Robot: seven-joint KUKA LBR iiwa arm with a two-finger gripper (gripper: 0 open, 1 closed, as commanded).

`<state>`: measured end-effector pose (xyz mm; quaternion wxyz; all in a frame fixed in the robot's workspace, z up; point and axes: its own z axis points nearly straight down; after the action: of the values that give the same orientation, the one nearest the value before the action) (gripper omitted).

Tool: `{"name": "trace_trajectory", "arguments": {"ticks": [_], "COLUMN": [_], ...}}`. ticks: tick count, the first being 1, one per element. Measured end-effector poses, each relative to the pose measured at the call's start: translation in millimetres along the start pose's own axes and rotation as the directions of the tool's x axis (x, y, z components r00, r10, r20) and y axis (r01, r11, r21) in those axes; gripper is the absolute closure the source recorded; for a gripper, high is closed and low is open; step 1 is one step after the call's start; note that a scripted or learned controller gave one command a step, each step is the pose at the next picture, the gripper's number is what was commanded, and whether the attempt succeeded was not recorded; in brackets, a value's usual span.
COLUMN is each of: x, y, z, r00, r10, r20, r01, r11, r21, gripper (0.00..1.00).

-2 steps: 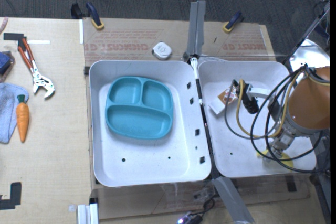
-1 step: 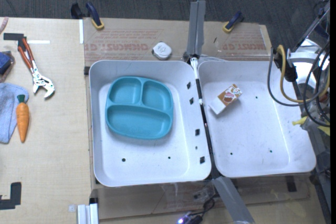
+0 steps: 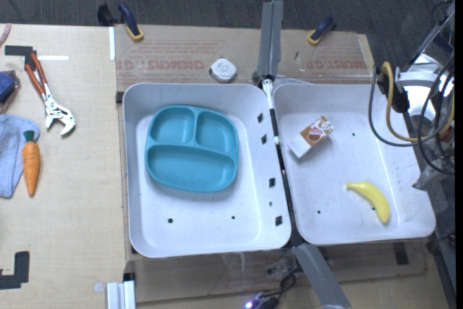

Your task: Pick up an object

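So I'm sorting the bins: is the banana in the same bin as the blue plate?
No, the banana lies in the right bin, the blue plate in the left bin.

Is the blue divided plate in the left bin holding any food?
Empty. All three compartments of the blue divided plate show bare blue plastic.

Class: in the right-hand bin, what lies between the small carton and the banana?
Nothing: in the camera view, only bare white bin floor separates the small carton from the banana.
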<state>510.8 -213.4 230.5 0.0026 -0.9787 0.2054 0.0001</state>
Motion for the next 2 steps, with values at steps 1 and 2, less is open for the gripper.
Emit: {"name": "trace_trajectory", "arguments": {"ticks": [1, 2], "x": [-19.1, 91.7], "y": [15.0, -46.9], "z": [129.5, -36.5], "r00": [0.977, 0.988], "r10": [-0.214, -0.155], "r20": [0.003, -0.002], "r01": [0.214, 0.155], "r11": [0.977, 0.988], "r21": [0.0, 0.001], "gripper": [0.0, 0.0]}}
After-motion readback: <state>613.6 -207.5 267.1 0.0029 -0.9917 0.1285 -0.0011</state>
